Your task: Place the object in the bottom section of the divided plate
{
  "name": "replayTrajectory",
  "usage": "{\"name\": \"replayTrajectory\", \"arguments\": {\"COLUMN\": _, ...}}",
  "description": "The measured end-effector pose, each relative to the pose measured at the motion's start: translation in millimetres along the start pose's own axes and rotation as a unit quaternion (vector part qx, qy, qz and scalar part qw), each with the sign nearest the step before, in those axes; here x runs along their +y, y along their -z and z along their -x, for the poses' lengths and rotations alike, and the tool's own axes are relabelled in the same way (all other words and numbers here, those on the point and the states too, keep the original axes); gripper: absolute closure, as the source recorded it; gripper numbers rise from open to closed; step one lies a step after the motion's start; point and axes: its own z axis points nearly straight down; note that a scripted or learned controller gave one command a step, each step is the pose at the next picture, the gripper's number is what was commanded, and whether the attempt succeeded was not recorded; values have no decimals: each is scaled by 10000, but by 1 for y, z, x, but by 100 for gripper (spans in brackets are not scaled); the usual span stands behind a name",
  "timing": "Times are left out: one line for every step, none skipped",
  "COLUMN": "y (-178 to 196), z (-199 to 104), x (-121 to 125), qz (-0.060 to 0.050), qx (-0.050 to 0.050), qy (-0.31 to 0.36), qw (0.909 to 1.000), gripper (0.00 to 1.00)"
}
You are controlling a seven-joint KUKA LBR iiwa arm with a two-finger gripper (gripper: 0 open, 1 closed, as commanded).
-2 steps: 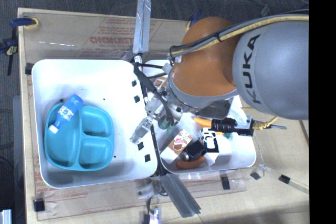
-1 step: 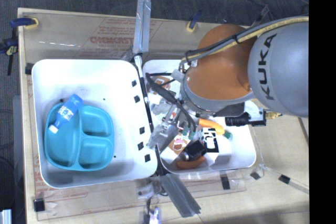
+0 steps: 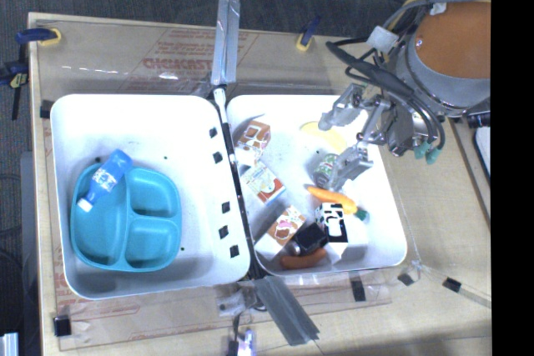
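hovering gripper [image 3: 346,137], fingers spread, nothing between them. just below it a small can [image 3: 328,169]: likely light, rigid, slippery; pinch across its sides.

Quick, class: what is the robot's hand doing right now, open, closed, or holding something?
Hand: above the right bin, over the clutter; whether it is open, closed or holding anything cannot be told.

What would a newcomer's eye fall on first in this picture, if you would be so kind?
Most likely the bright blue divided plate in the left bin, with a small blue bottle lying on its upper left edge. Next, the gripper hanging over the right bin, above a jumble of small cartons and a carrot.
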Motion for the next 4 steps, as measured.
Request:
{"name": "replayTrajectory", "arguments": {"y": -110, "z": 3, "x": -18, "qz": 5, "qx": 18, "qy": 606, "qw": 9982, "gripper": 0}}
{"name": "replayTrajectory", "arguments": {"y": -110, "z": 3, "x": -18, "qz": 5, "qx": 18, "qy": 607, "qw": 9982, "gripper": 0}}
{"name": "replayTrajectory", "arguments": {"y": -70, "z": 18, "x": -9, "qz": 5, "qx": 11, "qy": 1068, "qw": 9943, "gripper": 0}}
{"name": "replayTrajectory", "arguments": {"y": -59, "z": 19, "x": -9, "qz": -1, "qx": -5, "qy": 1077, "qw": 9942, "gripper": 100}}
